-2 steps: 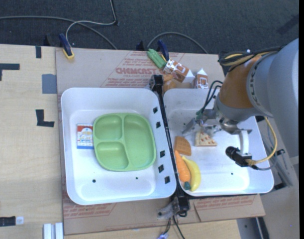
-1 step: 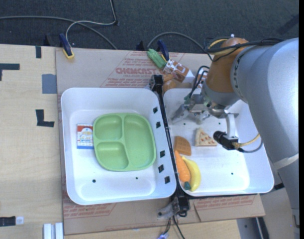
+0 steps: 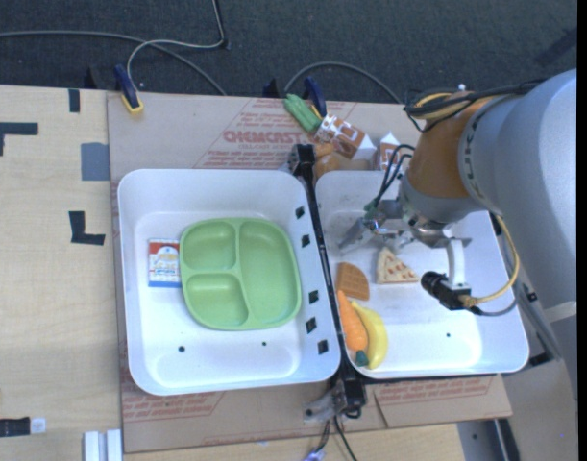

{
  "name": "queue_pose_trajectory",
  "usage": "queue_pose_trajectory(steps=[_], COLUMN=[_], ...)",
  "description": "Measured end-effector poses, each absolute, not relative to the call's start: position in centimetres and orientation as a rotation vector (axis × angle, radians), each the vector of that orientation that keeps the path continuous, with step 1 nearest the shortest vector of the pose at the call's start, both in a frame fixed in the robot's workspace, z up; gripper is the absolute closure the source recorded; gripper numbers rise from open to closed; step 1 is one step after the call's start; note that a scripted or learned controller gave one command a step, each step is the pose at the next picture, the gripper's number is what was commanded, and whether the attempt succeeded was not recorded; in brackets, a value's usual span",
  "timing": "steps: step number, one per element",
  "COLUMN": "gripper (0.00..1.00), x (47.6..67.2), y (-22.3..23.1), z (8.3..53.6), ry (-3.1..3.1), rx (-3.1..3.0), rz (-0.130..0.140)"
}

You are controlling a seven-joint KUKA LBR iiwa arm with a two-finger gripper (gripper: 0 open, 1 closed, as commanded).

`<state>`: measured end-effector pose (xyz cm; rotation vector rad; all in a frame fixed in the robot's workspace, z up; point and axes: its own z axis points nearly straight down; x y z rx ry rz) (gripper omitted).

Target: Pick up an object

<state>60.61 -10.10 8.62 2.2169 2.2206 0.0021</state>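
Bench (image 3: pixel 43 286), pale wood, with a cardboard sheet (image 3: pixel 245 142) under two shallow white bins set side by side.

Left bin (image 3: pixel 139 353): green three-compartment plate (image 3: pixel 241 272) at centre; small red, white and blue carton (image 3: pixel 163 263) lying flat at the plate's 9 o'clock, touching its rim.

Right bin (image 3: pixel 495 349): toy sandwich wedge (image 3: pixel 397 268) near centre; brown bread-like slice (image 3: pixel 352 279) at the wedge's 9 o'clock, just beside it; toy carrot (image 3: pixel 352 327) and toy banana (image 3: pixel 373 334) lying side by side, touching, at the slice's 6 o'clock, against the bin's left wall.

Arm (image 3: pixel 524 152), grey with orange band, entering from 3 o'clock and covering the right bin's upper right part.

Hand (image 3: pixel 368 227), lowered over the right bin at the wedge's 11 o'clock, near it; metal fingers (image 3: pixel 351 236) slightly parted, nothing seen between them; contact with the bin floor not discernible.

Beyond the bins at 12 o'clock: green object (image 3: pixel 303 113) and brown-and-white packet (image 3: pixel 339 140), on the cardboard near the dividing wall. Blue-and-yellow clamp (image 3: pixel 128 89) at the cardboard's 11 o'clock corner. Black cables (image 3: pixel 178 36) across the dark floor above.
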Motion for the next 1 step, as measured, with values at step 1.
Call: queue_pose_trajectory(steps=[1], gripper=[0.00], x=[66.44], y=[-10.73], z=[8.55], ry=[2.222], rx=[2.217], rz=[0.001])
